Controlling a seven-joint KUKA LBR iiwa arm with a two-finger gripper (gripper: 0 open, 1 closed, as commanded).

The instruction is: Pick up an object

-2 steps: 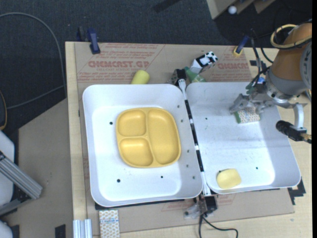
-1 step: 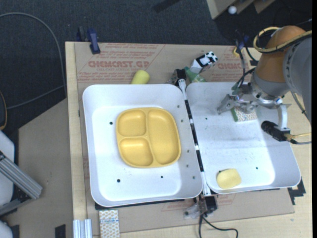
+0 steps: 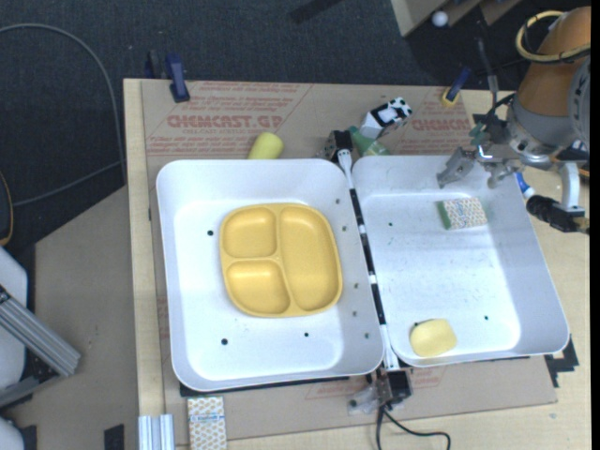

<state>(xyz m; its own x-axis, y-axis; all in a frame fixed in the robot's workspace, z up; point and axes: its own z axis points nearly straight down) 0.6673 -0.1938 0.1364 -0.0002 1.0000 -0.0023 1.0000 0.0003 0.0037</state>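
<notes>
Two loose things are seen in the right bin [image 3: 539, 279], and either could serve as the object to be picked up: a small patterned sponge [image 3: 462, 214] lying flat near the far wall, and a pale yellow rounded lump [image 3: 432, 337] resting near the front rim. The sponge is judged the likelier target, since the gripper [image 3: 478, 169] is held just beyond it, over the far edge of that bin, while the lump is left well apart at the opposite end. The gripper is seen with its fingers spread apart and nothing between them, so nothing is held yet; this posture suits an approach from above, the jaws being kept wide so that the sponge can be straddled before any closing. The arm [image 3: 553, 101] is brought in from the right, its orange band showing above the wrist. Because the sponge lies close to the bin wall, little room is left on its far side for a finger, and a miss or a nudge against the wall could be expected there. In the left bin [image 3: 187, 326] a yellow divided plate [image 3: 279, 258] is set in the middle, well out of reach of the present pose. Behind the bins, on the cardboard sheet [image 3: 225, 115], a small yellow piece [image 3: 266, 145] is left outside both bins.
</notes>
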